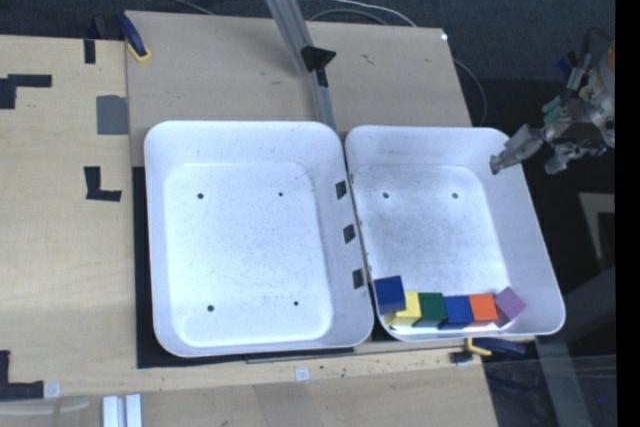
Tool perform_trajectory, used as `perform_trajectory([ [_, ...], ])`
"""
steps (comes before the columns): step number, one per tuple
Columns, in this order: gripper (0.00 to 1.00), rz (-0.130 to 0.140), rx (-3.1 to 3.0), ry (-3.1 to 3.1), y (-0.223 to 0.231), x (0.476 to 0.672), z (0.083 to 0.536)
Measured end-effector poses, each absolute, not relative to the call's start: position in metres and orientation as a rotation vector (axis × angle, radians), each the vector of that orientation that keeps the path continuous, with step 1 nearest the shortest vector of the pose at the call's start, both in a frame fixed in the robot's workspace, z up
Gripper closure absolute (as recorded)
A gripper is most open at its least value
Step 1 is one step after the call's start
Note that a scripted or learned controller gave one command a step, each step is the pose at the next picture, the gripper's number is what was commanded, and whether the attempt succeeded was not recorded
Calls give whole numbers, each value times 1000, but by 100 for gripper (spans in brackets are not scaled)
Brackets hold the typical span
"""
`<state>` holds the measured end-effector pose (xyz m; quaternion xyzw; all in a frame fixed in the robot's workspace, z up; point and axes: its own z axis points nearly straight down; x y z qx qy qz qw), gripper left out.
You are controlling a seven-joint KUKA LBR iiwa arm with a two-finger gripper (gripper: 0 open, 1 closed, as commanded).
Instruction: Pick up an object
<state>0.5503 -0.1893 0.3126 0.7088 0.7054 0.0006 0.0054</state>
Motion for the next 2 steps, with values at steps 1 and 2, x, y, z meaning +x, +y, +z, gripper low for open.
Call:
perform_trajectory([
  [1,0,2,2216,2227,-145,545,331],
  [2,0,1,2216,2228,-97,522,334],
])
